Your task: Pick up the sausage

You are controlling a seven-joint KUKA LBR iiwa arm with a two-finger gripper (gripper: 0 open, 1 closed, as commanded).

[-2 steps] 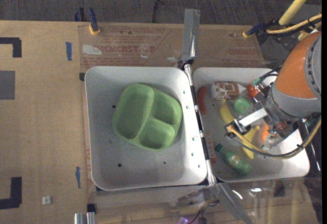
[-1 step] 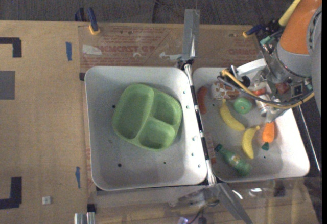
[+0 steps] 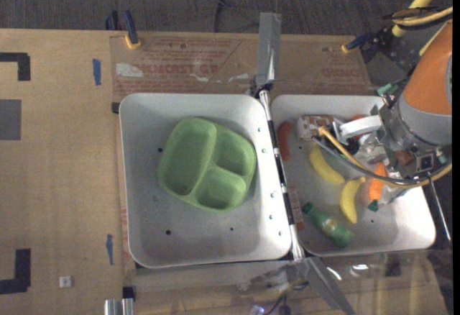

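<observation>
The sausage (image 3: 285,139) is a short reddish-brown piece lying along the left wall of the right bin (image 3: 410,234), near its far corner. My gripper (image 3: 386,165) hangs over the right half of that bin, well to the right of the sausage and apart from it, partly hidden by cables and the wrist. Nothing is visibly held in it.
In the right bin lie two yellow bananas (image 3: 325,166) (image 3: 350,198), a green bottle (image 3: 329,224), an orange carrot-like piece (image 3: 375,189) and a small printed packet (image 3: 316,124). The left bin (image 3: 144,234) holds a green divided plate (image 3: 208,162).
</observation>
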